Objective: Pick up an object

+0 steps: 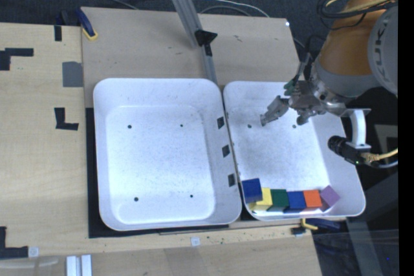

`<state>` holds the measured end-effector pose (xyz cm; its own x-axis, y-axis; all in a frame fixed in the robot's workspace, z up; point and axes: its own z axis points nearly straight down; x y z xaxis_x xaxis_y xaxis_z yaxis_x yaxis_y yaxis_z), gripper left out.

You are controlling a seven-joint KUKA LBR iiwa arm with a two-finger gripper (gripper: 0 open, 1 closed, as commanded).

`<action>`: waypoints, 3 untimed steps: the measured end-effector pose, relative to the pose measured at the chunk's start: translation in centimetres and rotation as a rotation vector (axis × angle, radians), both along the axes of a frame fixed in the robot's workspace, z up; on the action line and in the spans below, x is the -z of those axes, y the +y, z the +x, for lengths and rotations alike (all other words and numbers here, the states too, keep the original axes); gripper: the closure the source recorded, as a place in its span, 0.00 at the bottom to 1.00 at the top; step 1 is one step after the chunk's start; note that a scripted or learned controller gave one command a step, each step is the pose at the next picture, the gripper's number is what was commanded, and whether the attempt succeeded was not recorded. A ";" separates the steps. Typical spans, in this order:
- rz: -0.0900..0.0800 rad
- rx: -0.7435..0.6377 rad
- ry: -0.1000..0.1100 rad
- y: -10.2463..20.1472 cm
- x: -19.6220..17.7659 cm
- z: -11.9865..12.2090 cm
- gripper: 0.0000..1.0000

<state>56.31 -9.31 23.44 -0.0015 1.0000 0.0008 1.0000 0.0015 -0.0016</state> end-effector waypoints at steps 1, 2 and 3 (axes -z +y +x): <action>-0.002 0.000 -0.008 -0.4 -7.2 0.3 0.00; 0.000 0.000 0.009 1.0 1.4 -1.1 0.00; -0.004 0.000 -0.010 -1.5 -6.4 3.0 0.00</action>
<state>59.32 -10.77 29.82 -0.0019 1.0000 -0.0030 1.0000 0.0019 0.0085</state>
